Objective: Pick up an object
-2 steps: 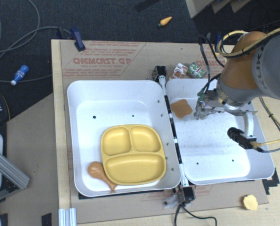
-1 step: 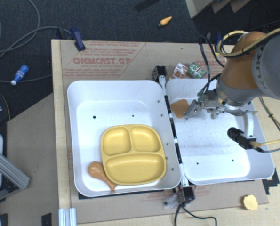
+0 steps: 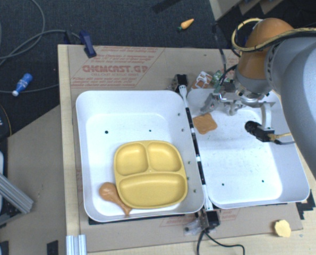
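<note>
A flat brown piece [image 3: 204, 124] lies in the right bin [image 3: 253, 174], near its far left corner. My gripper [image 3: 220, 106] hangs just above and to the right of that piece, over the bin's far edge. Its two metal fingers [image 3: 208, 104] stand apart and open, with nothing between them. In the left bin [image 3: 94, 116] rests a yellow divided plate [image 3: 148, 173], and an orange drumstick-shaped toy [image 3: 113, 194] lies against the plate's near left side.
The arm's grey bulk covers the right bin's far right corner. A small yellow lump [image 3: 281, 228] sits on the bench by the near right corner. A blue clip [image 3: 87, 44] lies at the bench's far left edge.
</note>
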`<move>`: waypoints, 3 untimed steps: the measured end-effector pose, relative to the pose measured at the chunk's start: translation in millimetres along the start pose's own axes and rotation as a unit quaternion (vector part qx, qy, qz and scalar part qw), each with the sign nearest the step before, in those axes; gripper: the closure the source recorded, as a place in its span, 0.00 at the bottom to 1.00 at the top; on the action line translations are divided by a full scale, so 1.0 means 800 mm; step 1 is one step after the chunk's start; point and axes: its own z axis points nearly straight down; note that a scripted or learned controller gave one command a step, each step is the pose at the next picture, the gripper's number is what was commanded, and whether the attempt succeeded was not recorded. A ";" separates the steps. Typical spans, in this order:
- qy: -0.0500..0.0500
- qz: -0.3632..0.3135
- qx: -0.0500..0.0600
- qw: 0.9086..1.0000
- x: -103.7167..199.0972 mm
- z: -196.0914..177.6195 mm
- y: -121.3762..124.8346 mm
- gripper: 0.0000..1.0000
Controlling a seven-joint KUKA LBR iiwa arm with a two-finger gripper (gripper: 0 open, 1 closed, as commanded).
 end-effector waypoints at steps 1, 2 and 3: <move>0.001 0.001 0.005 1.000 0.012 -0.002 -0.020 0.00; 0.001 0.002 0.004 1.000 0.002 -0.002 -0.028 0.00; 0.001 0.002 0.004 1.000 0.009 -0.002 -0.029 0.00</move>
